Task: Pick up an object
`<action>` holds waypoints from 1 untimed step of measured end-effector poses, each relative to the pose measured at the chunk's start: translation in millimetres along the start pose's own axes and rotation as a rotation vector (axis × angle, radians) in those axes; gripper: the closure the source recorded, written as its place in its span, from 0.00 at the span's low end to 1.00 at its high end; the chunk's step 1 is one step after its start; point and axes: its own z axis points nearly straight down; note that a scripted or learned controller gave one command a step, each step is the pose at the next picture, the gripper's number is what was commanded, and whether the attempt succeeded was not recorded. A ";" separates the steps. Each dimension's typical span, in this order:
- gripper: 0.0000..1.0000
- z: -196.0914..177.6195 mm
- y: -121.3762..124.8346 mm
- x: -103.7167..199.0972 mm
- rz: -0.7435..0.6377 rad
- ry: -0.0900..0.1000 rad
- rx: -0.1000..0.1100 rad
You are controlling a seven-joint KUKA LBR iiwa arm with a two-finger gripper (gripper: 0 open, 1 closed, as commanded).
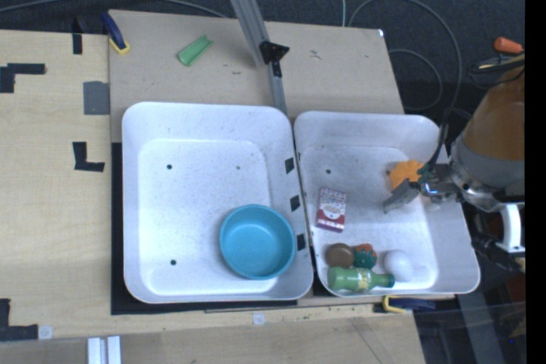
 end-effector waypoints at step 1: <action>0.00 62.5 -8.2 1.9 0.000 0.000 0.001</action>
